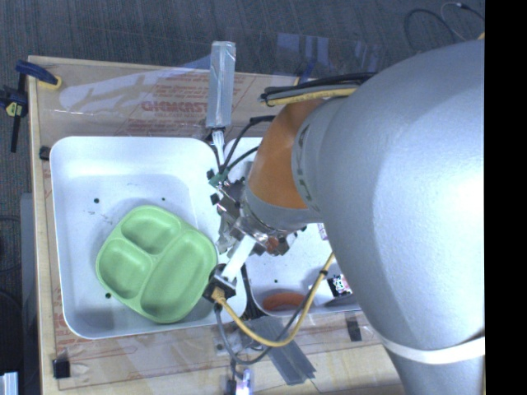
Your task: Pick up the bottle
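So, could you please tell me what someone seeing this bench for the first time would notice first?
The grey arm looms largest, covering most of the right side and much of the right bin, with its orange band near the middle. Next comes the bright green divided plate, lying tilted in the left bin toward its front. A reddish object shows in the right bin below the wrist; what it is, I cannot tell.

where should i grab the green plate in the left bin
Probably its left rim, from straight above: the green plate lies flat, too wide to span, with bare left bin floor beside that rim; its right edge crowds the wall.
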You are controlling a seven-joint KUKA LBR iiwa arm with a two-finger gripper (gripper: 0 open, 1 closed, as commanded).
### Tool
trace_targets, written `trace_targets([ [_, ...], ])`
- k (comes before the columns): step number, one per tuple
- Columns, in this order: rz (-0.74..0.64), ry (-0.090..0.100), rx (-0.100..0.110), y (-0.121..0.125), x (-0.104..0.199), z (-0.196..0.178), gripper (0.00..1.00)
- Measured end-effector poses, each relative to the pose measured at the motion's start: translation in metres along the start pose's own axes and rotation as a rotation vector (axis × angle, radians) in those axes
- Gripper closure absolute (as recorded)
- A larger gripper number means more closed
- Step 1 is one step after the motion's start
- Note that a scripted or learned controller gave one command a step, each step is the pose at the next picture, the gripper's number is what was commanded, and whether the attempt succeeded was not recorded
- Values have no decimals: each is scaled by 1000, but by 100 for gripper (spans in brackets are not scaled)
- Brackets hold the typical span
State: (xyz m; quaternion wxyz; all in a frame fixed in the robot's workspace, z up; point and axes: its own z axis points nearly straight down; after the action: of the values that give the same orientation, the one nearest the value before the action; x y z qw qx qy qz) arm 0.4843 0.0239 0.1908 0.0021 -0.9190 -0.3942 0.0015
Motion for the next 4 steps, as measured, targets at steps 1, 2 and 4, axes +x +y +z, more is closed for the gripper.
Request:
trace_targets([
  [1, -124, -4, 2, -13, 105, 24, 100],
  [2, -73, -4, 1, -53, 171, 61, 100],
  [4, 325, -1, -3, -25, 116, -64, 100],
])
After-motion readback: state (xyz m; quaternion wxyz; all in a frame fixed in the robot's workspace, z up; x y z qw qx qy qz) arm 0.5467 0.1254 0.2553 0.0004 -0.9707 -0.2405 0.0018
